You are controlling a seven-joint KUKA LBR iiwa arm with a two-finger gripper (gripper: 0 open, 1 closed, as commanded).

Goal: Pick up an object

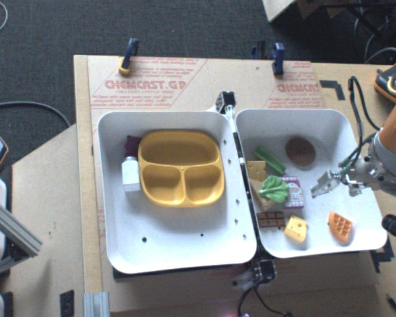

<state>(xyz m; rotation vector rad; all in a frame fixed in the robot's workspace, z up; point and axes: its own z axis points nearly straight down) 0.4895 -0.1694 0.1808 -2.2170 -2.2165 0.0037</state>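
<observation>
Camera view: wooden bench (185,78) on dark carpet, two white bins side by side. Left bin (112,230): yellow divided tray (180,167), small white bottle (131,174). Right bin (330,121): brown cookie (300,151), green leaf (274,189), cheese wedge (296,229), waffle piece (340,227). Gripper (325,183) reaching in from right, hovering above right bin, fingers spread, grasping nothing.

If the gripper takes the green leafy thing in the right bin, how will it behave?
The green leafy thing looks thin and crumpled, so probably light and floppy. It rests on other items, so lifting may disturb them. The gripper is apart from it.
</observation>
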